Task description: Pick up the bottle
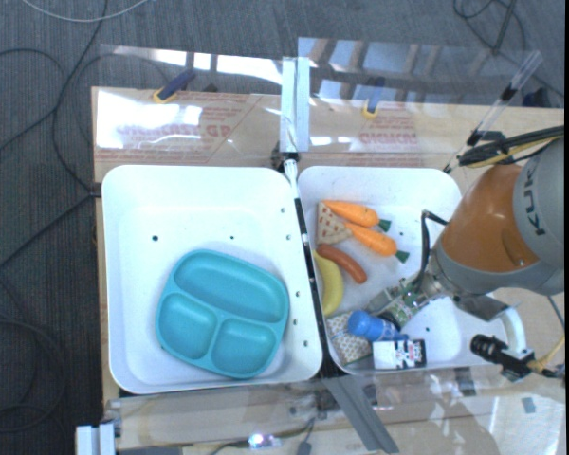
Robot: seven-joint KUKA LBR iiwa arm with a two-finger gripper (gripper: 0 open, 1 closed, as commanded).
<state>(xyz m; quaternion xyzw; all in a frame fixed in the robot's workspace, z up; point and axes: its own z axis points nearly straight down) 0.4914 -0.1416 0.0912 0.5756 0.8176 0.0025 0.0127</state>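
Grey-and-orange arm (512, 230) reaching over the right bin (446, 183), its gripper (403, 301) low among the food items.

Beside it, the left bin (133, 254) holds a teal divided plate (224, 313). The right bin carries two carrots (360, 226), a sausage (342, 263), a banana (331, 286) along its left wall and a waffle-patterned wedge (329, 224). A blue bottle (368, 326) lies near the bin's front edge, just left of the gripper and next to a small black-and-white box (398, 354). Whether the fingers are spread or pressed together cannot be told, nor whether they touch the bottle.
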